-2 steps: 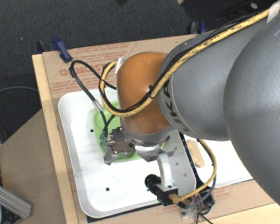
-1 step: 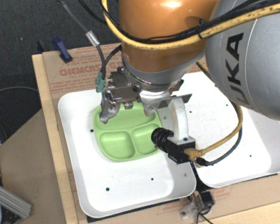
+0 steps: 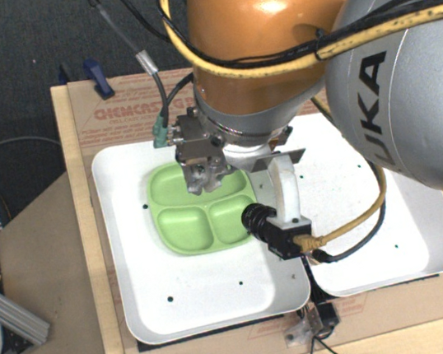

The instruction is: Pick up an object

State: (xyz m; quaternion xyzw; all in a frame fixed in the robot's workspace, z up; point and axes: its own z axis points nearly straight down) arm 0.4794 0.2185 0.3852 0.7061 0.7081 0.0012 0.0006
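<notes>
One green divided tray [image 3: 199, 217] lies in the left of two white bins [image 3: 135, 261]. The gripper [image 3: 203, 185] sits right over its upper edge; fingers released or clenched, can't tell.

divided plate [image 3: 199, 217] in left bin [image 3: 133, 252], hand [image 3: 204, 185] over its rear
</notes>
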